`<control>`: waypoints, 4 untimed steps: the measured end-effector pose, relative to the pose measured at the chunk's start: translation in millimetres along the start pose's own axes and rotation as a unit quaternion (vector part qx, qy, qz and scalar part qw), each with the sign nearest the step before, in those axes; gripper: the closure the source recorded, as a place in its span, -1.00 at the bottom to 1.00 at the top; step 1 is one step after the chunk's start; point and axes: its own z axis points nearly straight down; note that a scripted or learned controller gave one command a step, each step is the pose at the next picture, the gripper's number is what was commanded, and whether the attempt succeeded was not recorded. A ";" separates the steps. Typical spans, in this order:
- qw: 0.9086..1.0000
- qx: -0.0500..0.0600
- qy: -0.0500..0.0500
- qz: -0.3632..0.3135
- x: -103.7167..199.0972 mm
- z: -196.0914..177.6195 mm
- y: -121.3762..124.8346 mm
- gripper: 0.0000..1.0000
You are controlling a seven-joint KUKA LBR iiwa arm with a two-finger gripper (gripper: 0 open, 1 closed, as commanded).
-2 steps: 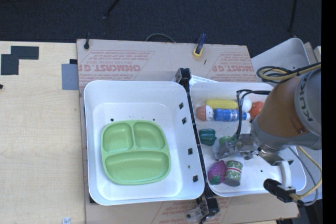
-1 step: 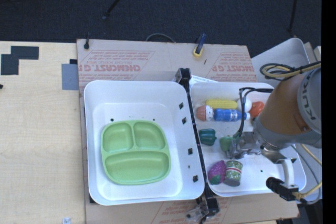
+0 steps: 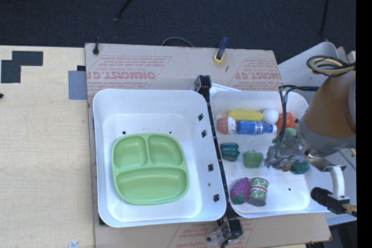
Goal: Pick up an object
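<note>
Objects for picking all lie in the right bin (image 3: 302,197), at the right-centre of the frame; none has been lifted out as far as can be judged, so the grasp itself looks still to be made. The arm (image 3: 328,113), with its orange band, fills the right edge and reaches down into that bin. Its gripper (image 3: 283,158) sits low among the items at the bin's right side, just beside a dark green piece (image 3: 300,168); whether it is spread or pinching anything cannot be told, since it blurs into the clutter.

The bench is pale wood on the left of the frame, with cardboard (image 3: 174,69) under both bins and dark floor with cables across the top. The left bin (image 3: 110,125), at centre, holds a green tray (image 3: 150,169) with three compartments. In the right bin, a yellow piece (image 3: 244,115) and a blue bottle (image 3: 250,127) lie along the upper part, with a white ball (image 3: 269,115) at their right end. Below them sit a green pepper (image 3: 229,151) and a lighter green one (image 3: 252,158), well apart from a purple fruit (image 3: 239,190) touching a small can (image 3: 258,190) near the lower edge.
</note>
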 end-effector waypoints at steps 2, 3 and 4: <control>1.000 0.000 0.000 -0.004 -5.9 -79.3 -0.1 1.00; 1.000 0.001 0.001 -0.006 23.7 -70.7 52.2 1.00; 1.000 0.001 0.001 -0.005 45.3 -64.1 94.8 1.00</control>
